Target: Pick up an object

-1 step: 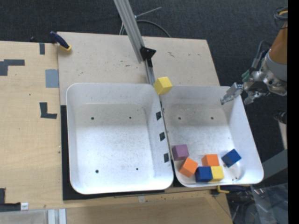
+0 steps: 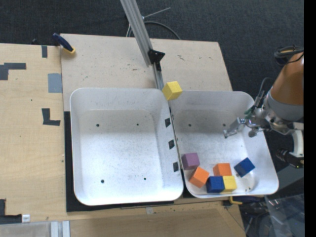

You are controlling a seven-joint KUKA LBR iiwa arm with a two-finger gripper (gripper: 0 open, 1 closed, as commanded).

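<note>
Several small blocks lie in the right bin (image 2: 212, 107), clustered near its front edge: a purple block (image 2: 190, 160), an orange block (image 2: 199, 176), a second orange block (image 2: 222, 169), a blue block (image 2: 215, 184), a yellow block (image 2: 229, 183) and another blue block (image 2: 244, 166). A further yellow block (image 2: 173, 90) sits on the far end of the rim between the bins. My gripper (image 2: 240, 131) hangs over the right side of the right bin, behind the cluster. It is open, with nothing between its fingers.
The left bin (image 2: 118, 107) stands beside the right one, sharing a divider. A slanted metal pole (image 2: 138, 28) runs from the top down to the divider's far end. The arm's orange band (image 2: 289, 83) is at the right edge.
</note>
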